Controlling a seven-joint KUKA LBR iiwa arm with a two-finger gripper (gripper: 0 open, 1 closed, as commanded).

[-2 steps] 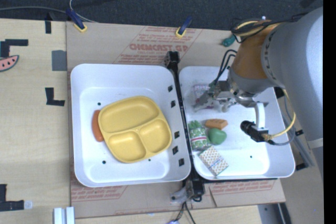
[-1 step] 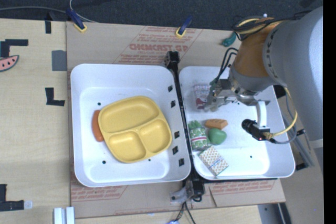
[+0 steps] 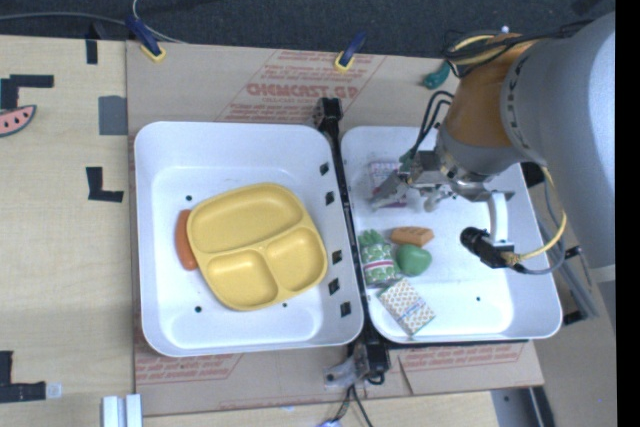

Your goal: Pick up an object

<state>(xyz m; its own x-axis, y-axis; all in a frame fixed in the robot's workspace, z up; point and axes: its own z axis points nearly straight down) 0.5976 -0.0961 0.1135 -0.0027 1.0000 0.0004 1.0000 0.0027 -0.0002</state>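
Hovering low in the right bin (image 3: 530, 310), claw (image 3: 418, 185); grip state impossible to tell. Just below claw: orange piece (image 3: 412, 236), green object (image 3: 413, 261), patterned packet (image 3: 407, 305), none visibly grasped.

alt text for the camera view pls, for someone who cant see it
A grey robot arm reaches from the right over the right white bin, which holds small items including a green toy. The left bin holds a yellow divided tray.

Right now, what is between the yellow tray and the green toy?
In the camera view, between the yellow divided tray and the green toy run the bins' touching walls, then a green-patterned packet.
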